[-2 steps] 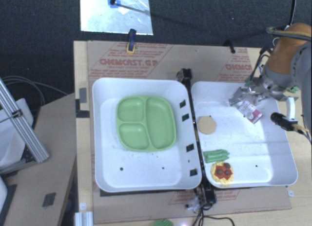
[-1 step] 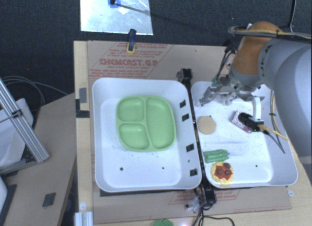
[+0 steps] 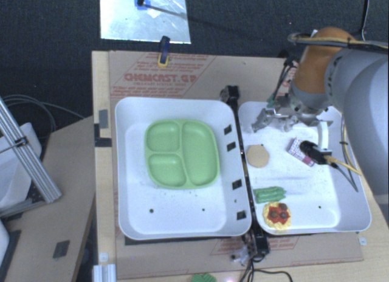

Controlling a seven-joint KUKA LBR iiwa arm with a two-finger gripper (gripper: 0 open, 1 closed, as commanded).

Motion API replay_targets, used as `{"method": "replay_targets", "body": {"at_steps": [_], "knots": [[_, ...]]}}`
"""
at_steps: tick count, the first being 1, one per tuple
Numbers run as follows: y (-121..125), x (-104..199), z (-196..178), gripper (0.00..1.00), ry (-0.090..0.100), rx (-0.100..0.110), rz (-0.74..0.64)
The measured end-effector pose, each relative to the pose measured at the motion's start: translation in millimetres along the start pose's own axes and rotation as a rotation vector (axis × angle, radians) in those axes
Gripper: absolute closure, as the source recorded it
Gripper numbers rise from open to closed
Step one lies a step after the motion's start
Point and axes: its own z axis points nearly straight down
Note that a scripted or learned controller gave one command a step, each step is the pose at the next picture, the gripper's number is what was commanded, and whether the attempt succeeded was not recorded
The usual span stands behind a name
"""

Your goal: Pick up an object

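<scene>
1. Camera view looks down at a slant on a worktop (image 3: pixel 182 71) bearing two shallow white bins side by side: the left bin (image 3: pixel 130 171) holds a green divided tray (image 3: pixel 182 153), and the right bin (image 3: pixel 349 211) holds the small loose items.
2. Loose items sit in the right bin likely because the arm enters from that side and reaches them easily: a tan round cookie (image 3: pixel 258 156), a green bean pod (image 3: pixel 268 194), a toy pizza (image 3: pixel 277 215) and a small pink packet (image 3: pixel 299 151).
3. At the right bin's far end is the hand (image 3: pixel 275 118), low over the floor of the bin; whether it is open or closed cannot be told, and nothing is seen in it.
4. Nearest to the hand is the cookie, just in front of it toward the viewer; the packet is near, to one side.
5. Bean pod and pizza lie well apart from the hand, at the bin's near edge.
</scene>
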Motion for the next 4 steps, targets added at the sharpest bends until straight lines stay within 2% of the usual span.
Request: {"method": "replay_targets", "body": {"at_steps": [1, 2, 3, 4], "knots": [[-1, -62, -1, 0.0, -0.003, -0.001, 0.006], [-1, -101, -1, 0.0, 0.001, 0.002, 0.004], [-54, -99, 0, 0.0, 0.0, 0.005, 0.003], [-50, -99, -11, 1.0, -0.001, -0.003, 0.002]]}}
